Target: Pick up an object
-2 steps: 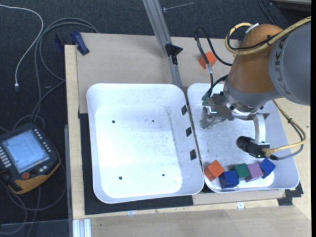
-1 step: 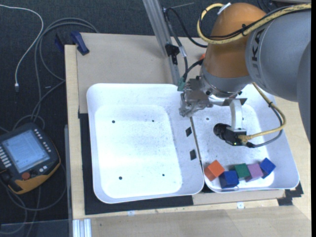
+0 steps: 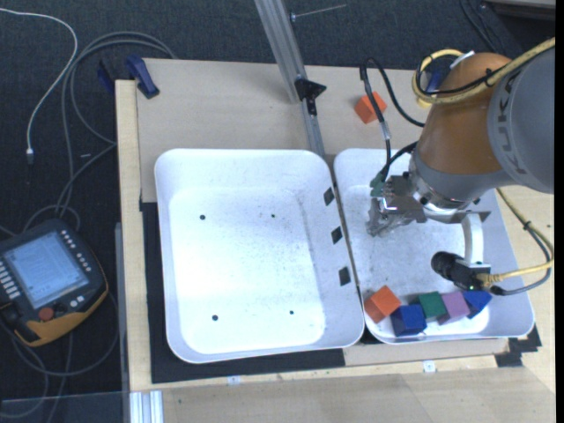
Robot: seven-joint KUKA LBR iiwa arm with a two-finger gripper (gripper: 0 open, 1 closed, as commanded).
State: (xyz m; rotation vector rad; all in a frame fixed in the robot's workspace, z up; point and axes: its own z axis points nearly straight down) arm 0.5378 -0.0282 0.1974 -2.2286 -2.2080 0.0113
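Several small blocks lie along the near edge of the right bin [image 3: 511, 263]: an orange block [image 3: 382, 301], a blue block [image 3: 408, 319], a green block [image 3: 432, 306], a purple block [image 3: 456, 305] and another blue block [image 3: 477, 300]. My gripper [image 3: 388, 217] hangs over the left middle of the right bin, pointing down, well behind the row of blocks. It is about a hand's width back from the orange block. The grey and orange wrist [image 3: 463, 139] covers the bin's back part.
The left bin [image 3: 176, 183] sits beside the right one, with a shared wall bearing black clips [image 3: 336, 233]. Another orange block [image 3: 370, 107] lies on the bench behind the bins. A metal post [image 3: 282, 33] rises at the back. Cables trail around the wrist.
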